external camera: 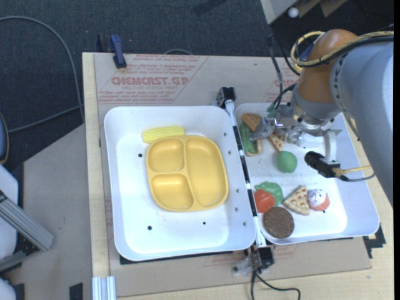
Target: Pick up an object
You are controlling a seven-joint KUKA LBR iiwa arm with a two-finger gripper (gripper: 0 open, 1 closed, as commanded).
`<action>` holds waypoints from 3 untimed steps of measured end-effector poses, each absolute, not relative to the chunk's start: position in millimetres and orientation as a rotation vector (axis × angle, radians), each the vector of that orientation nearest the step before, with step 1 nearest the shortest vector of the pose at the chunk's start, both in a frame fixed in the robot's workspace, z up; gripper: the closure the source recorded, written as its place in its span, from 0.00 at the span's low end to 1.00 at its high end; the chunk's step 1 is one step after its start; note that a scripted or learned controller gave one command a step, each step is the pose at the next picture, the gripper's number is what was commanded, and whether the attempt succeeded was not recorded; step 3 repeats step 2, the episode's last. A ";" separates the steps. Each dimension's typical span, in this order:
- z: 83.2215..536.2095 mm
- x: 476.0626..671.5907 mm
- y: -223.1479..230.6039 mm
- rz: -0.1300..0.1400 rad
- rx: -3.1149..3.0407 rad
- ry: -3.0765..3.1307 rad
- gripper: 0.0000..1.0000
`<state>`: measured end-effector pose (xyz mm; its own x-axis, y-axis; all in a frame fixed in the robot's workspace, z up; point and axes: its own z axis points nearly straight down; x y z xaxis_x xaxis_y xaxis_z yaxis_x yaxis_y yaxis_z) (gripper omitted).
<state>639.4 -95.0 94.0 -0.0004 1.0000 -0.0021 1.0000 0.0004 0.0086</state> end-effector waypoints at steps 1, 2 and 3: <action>106.9 641.9 -91.2 0.021 2.216 2.216 1.00; 223.3 567.4 -47.7 0.001 2.220 2.223 1.00; 223.3 567.4 -47.7 0.001 2.220 2.223 1.00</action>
